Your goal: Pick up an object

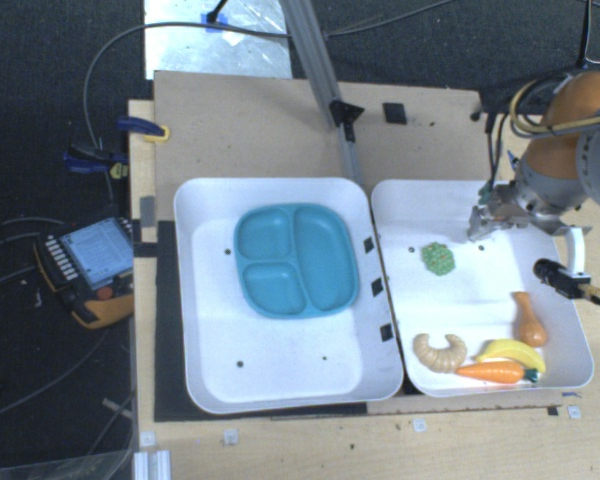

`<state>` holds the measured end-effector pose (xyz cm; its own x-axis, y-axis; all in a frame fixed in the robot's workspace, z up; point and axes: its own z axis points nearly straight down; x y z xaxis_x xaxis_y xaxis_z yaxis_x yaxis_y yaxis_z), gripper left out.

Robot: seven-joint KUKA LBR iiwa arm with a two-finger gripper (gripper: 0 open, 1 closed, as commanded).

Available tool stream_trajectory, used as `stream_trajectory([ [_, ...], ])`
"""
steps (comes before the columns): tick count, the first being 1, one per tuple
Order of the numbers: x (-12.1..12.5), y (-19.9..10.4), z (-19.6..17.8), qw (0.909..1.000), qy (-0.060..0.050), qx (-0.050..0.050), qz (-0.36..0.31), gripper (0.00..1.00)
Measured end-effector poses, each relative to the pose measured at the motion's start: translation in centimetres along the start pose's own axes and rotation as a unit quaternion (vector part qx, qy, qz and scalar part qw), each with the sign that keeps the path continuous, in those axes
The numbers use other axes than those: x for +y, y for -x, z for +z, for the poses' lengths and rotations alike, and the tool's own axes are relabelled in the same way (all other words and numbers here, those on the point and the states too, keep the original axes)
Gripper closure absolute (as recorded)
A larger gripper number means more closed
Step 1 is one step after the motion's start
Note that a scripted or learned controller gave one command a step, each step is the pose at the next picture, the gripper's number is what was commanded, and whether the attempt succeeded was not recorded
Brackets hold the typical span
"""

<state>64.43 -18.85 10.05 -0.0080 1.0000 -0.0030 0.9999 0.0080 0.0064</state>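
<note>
The pincer [483, 220] (grip state I cannot tell) hovers by the right bin's [580, 368] far edge, the green broccoli [438, 259] just nearward and leftward.

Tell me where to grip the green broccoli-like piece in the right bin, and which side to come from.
Come straight down from above on the green broccoli piece and close across its rounded middle. It looks like a small compact clump lying apart from the other toys, with bare floor of the right bin all around it, so a top approach is probably clear. The gripper hangs just up and right of it.
</note>
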Motion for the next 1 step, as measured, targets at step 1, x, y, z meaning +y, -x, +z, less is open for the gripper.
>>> stream_trajectory([
  [1, 0.74, -0.85, -5.86, 1.0000, 0.001, 0.001, 0.001, 1.00],
])
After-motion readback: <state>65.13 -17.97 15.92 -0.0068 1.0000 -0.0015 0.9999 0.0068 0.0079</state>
